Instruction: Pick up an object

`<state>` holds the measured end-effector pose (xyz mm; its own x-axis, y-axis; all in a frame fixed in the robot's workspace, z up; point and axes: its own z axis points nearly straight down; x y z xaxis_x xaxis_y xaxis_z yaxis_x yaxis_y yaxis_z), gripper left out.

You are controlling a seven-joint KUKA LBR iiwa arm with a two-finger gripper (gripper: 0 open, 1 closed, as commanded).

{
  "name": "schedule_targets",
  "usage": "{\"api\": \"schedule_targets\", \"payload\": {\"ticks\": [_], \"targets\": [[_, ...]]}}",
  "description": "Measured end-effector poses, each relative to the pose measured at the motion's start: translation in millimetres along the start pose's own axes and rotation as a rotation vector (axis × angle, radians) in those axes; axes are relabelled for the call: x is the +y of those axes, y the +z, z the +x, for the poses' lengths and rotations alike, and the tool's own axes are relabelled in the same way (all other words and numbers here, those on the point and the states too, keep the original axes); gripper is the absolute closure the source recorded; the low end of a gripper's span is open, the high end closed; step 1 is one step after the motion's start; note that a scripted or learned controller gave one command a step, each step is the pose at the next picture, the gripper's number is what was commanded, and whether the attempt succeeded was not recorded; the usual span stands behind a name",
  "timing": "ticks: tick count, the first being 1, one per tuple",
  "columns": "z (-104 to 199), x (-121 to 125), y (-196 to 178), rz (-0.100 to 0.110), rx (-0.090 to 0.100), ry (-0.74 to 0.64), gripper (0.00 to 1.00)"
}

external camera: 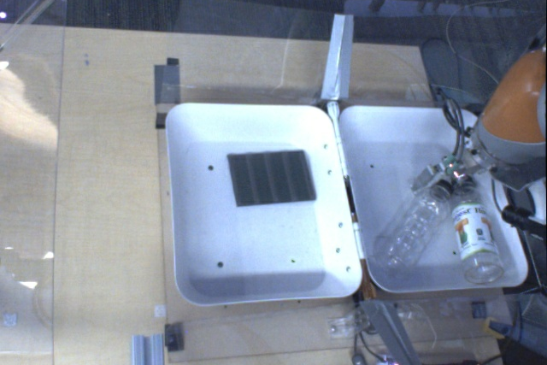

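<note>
I am reaching in from the right over the right bin point(376, 132), smooth shallow white plastic, where both targets are lying: a ribbed clear bottle point(408, 228) on its side, a labelled one point(475, 240) just beside it. My gripper point(451, 173) is hovering at the clear bottle's neck; whether I'm clenched, I cannot tell.

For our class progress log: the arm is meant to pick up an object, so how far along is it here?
Done: the arm has reached into the right bin, and its hand sits low over the clear plastic bottle. In hand: nothing is visibly gripped; both that bottle and the labelled bottle lie on the bin floor. Left: closing on one item and lifting it. The dark ridged pad lies in the left bin.
</note>
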<state>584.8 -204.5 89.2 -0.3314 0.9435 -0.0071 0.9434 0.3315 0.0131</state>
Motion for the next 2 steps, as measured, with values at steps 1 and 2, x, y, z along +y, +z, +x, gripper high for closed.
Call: {"api": "schedule_targets", "payload": {"ticks": [1,2], "targets": [[1.0,4.6,-13.1,-0.01,-0.002,-0.001,1.0],[0.7,3.9,-12.8,-0.008,-0.002,-0.001,0.0]]}}
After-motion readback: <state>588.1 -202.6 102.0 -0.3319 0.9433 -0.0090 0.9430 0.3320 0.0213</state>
